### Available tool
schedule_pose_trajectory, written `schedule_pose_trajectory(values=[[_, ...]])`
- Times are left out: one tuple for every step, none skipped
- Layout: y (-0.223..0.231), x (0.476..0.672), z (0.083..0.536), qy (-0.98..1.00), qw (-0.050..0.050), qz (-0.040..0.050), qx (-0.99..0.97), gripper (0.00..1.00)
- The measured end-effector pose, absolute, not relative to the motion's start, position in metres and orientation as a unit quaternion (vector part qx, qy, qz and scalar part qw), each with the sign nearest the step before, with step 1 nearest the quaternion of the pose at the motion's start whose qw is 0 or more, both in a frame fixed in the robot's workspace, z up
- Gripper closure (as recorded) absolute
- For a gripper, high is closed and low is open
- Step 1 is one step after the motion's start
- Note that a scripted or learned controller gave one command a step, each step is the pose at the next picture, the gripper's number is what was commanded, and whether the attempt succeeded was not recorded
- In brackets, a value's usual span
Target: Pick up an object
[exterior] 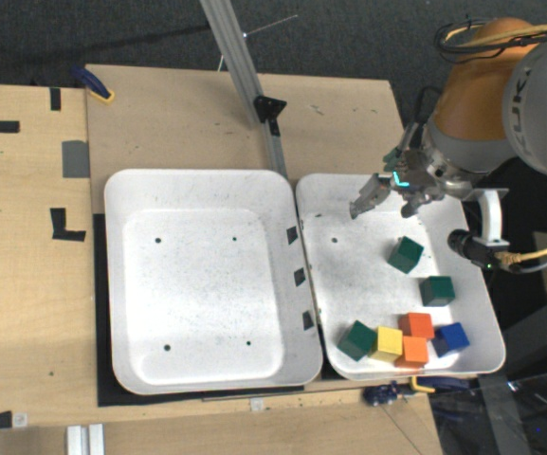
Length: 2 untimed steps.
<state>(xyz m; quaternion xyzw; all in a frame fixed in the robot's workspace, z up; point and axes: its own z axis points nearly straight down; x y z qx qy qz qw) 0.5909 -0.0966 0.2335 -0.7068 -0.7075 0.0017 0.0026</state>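
The right bin holds several small blocks. One green block lies alone near the bin's middle, another green one sits closer to the right rim. Along the front edge cluster a green block, a yellow block, two orange blocks and a blue block. My gripper hangs over the bin's far end, above and behind the lone green block. Its two dark fingers are spread apart with nothing between them.
The left bin stands beside the right one, sharing a middle rim. A slanted metal pole rises behind the bins. A cable and black fitting hang by the right bin's right rim. Wooden bench surface extends left.
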Motion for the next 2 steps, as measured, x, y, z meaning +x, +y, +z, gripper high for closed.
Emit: schedule_pose_trajectory(values=[[-0.097,0.592,0.236,-0.708,0.001,0.0006,-0.706,0.0],[-0.099,0.585,0.19,-0.707,0.002,0.0025,-0.707,0.0]])
